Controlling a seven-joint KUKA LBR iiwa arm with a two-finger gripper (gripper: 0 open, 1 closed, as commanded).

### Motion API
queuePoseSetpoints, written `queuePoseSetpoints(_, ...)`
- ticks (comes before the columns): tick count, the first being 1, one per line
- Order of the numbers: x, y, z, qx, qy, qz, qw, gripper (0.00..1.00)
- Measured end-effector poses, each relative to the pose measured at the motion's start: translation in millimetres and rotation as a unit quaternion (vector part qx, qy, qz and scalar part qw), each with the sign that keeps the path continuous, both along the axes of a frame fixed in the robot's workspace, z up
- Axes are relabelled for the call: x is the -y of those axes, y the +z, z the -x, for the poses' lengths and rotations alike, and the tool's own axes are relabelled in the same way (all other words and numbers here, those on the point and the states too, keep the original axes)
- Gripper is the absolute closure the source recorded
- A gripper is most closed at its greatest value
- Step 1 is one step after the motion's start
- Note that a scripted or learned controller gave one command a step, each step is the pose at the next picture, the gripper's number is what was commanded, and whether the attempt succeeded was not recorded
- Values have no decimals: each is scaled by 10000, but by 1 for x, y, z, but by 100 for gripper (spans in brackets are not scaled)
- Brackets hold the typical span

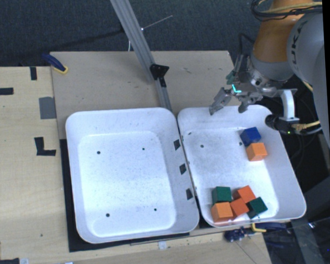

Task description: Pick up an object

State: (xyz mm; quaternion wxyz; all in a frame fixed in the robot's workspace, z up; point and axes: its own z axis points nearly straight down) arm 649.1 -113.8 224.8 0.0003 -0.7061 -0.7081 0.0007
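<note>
My gripper [229, 104] hangs over the far rim of the right bin [202, 154], its two fingers spread open with nothing between them. In that bin a blue cube [250, 135] lies by the right wall with an orange cube [256, 151] touching its near side. At the bin's near end sits a cluster: a green cube [222, 195], an orange cube [246, 194], another orange cube [222, 210], a third orange one [239, 208] and a dark green cube [257, 206]. The gripper is well behind all of them.
The left bin [123, 176] sits beside the right one. A slanted grey metal post [142, 43] rises behind the bins. The grey arm with its orange band [281, 32] comes in from the upper right. Black tape marks [42, 146] lie on the bench at the left.
</note>
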Motion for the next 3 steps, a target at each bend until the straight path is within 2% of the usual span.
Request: queuePoseSetpoints(3,0,-136,-1,-28,-2,3,10000,0)
